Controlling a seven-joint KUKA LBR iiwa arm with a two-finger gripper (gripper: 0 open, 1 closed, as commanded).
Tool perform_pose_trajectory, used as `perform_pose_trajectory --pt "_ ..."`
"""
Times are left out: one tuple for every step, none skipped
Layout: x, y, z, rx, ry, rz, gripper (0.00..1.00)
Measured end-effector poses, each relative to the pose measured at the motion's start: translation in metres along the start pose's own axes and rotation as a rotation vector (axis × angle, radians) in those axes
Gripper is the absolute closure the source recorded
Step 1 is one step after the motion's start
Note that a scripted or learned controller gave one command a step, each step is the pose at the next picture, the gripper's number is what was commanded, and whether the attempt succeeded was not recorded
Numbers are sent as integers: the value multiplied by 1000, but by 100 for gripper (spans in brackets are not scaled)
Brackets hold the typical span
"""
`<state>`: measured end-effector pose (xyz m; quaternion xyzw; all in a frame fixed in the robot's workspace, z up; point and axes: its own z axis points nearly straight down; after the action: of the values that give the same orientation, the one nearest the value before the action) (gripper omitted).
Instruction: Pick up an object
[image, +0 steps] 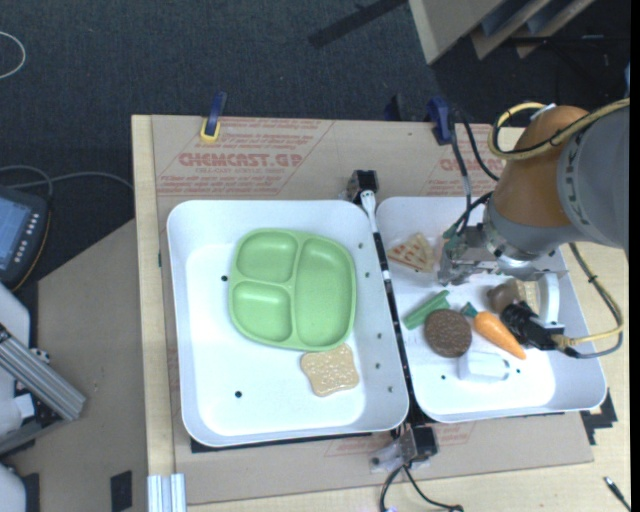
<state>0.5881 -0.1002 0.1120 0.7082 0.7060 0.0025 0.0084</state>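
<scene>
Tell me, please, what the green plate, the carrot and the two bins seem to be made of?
Green plate: likely moulded plastic, matte pale green, with three smooth compartments. Carrot: probably toy plastic or rubber, uniform bright orange; too small to tell which. Left bin and right bin: seemingly thin formed plastic, white and slightly glossy, with rounded corners and raised rims.

arm cut off at right edge

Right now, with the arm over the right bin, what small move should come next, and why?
Probably a short descent straight down. The end effector hangs over the right bin, with the green stick and the brown round patty just below it in the picture and the cracker beside it. Nothing shows between its fingers, so no pick has happened yet.
</scene>
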Motion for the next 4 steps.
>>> perform_pose_trajectory --pt "-11 3 -54 10 6 -3 100" --pt "-11 5 -107 8 7 -4 100" --pt "42 23 -120 10 10 -10 100" --pt "101 27 -106 18 11 -10 100"
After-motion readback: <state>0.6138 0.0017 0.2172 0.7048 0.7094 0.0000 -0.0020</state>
